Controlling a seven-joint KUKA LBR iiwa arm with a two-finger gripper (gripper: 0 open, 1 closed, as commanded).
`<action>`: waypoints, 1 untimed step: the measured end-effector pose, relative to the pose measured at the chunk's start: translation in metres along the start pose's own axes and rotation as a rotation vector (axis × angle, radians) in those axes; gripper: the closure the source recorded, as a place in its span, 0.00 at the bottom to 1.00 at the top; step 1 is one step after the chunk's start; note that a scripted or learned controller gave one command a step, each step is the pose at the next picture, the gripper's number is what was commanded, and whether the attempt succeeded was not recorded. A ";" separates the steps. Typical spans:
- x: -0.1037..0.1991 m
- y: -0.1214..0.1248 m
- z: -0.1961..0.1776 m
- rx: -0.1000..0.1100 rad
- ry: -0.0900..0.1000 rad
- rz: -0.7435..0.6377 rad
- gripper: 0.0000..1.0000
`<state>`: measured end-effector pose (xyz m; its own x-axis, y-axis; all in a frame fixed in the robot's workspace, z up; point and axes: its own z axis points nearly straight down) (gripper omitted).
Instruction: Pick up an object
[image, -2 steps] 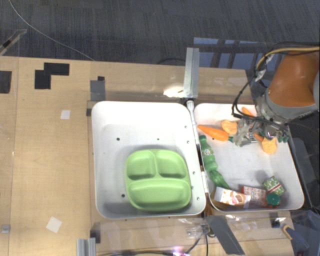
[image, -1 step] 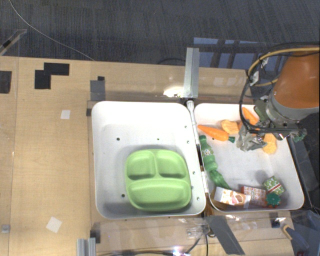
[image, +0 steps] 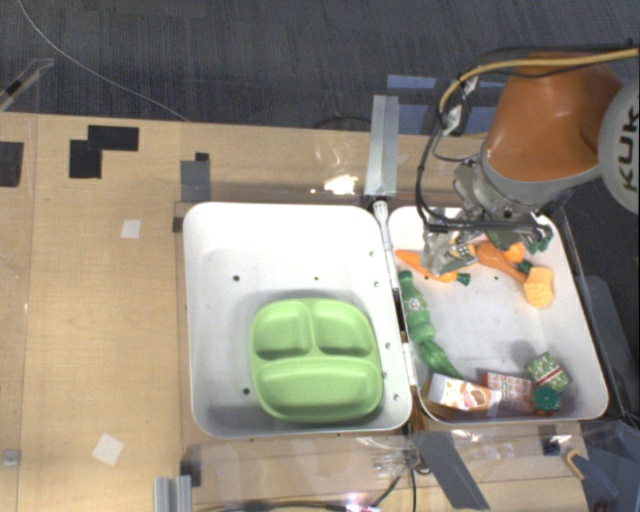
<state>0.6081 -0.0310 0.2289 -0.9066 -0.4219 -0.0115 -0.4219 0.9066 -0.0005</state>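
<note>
You are seeing the claw (image: 452, 250) hanging low over the far end of the right bin (image: 590, 340), among orange pieces (image: 497, 255) lying there; whether it is spread or pinching anything, you cannot tell. A green divided plate (image: 315, 358) is sitting near the left bin's (image: 215, 260) front edge.
</note>
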 end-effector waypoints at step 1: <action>-0.051 -0.030 -0.045 0.003 -0.001 0.117 1.00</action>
<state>0.6662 -0.0370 0.2750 -0.9495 -0.3135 -0.0126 -0.3135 0.9496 -0.0020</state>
